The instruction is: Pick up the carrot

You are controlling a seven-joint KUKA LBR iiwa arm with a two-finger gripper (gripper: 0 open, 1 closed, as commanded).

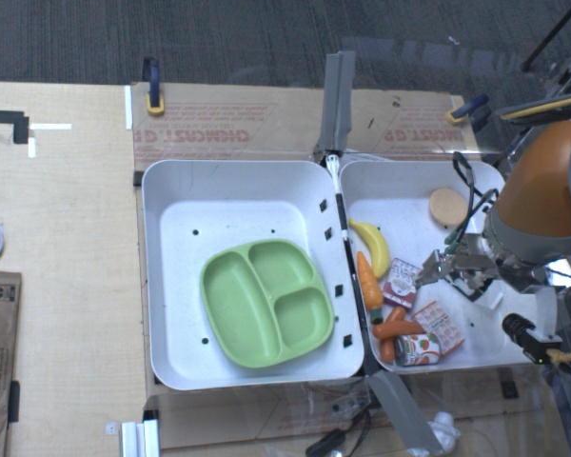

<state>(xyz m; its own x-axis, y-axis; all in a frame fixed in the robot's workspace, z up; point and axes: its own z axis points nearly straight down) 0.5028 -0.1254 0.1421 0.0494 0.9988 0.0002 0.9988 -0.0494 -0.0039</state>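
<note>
The carrot is orange and long, and lies along the left wall of the right bin, just below a yellow banana. My gripper hangs over the middle of the right bin, about a hand's width to the right of the carrot and apart from it. The grey arm with its orange band reaches in from the right. Nothing shows in the gripper.
A green divided plate lies in the left bin. Around the carrot in the right bin are a red-and-white packet, another orange piece, a small can, a snack packet and a tan disc.
</note>
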